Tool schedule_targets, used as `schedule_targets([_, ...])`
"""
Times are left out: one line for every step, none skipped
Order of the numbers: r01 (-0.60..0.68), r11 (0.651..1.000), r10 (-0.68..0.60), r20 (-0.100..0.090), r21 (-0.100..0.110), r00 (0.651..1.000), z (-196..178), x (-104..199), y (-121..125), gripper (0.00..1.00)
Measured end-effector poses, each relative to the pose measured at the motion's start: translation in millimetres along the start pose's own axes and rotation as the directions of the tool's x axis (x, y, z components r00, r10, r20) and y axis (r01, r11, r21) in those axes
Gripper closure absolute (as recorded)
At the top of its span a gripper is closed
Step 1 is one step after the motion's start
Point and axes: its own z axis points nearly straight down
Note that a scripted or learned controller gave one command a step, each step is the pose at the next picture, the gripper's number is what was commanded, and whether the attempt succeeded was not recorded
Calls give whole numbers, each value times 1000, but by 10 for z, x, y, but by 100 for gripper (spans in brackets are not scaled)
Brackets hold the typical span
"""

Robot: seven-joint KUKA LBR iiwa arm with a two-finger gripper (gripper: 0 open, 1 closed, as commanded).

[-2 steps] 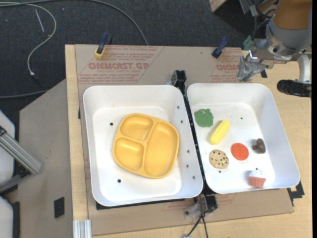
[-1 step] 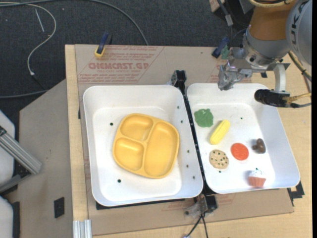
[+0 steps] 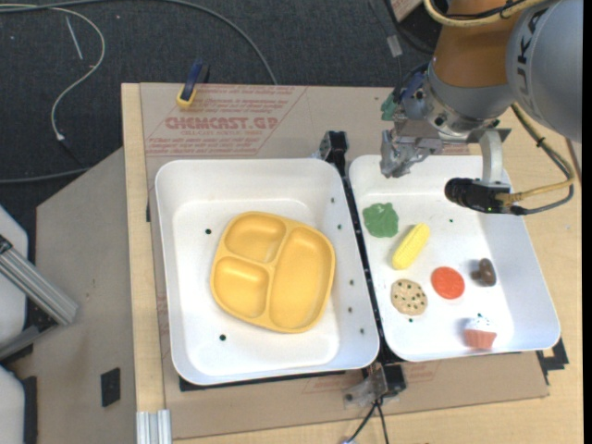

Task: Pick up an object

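Watching the feed remotely, going left to right. Left bin (image 3: 176, 248) just has the yellow divided plate (image 3: 274, 269) sitting in the middle, nothing I'd expect to cause trouble there.

Right bin (image 3: 532, 276) has all the pickable stuff: green broccoli piece (image 3: 380, 219) near the divider, yellow corn (image 3: 411, 246) just beside it, cookie (image 3: 408, 297) below, then the red disc (image 3: 448, 283), a small brown piece (image 3: 485, 271) and a cupcake (image 3: 479, 333) near the front edge.

Gripper (image 3: 400, 163) hangs over the back left corner of that bin, nothing in it that I can see, and honestly I can't tell whether it's spread or pinched together.

My worries: broccoli and corn sit so close that coming down on one could shove the other. The cookie and red disc look flat, so I'd guess a pinch skates right off.
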Motion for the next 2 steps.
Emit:
schedule_targets([0, 1000, 0, 0, 1, 1000, 59, 499, -286, 100])
schedule_targets([-2, 1000, 2, 1, 1, 1000, 297, 929, -438, 100])
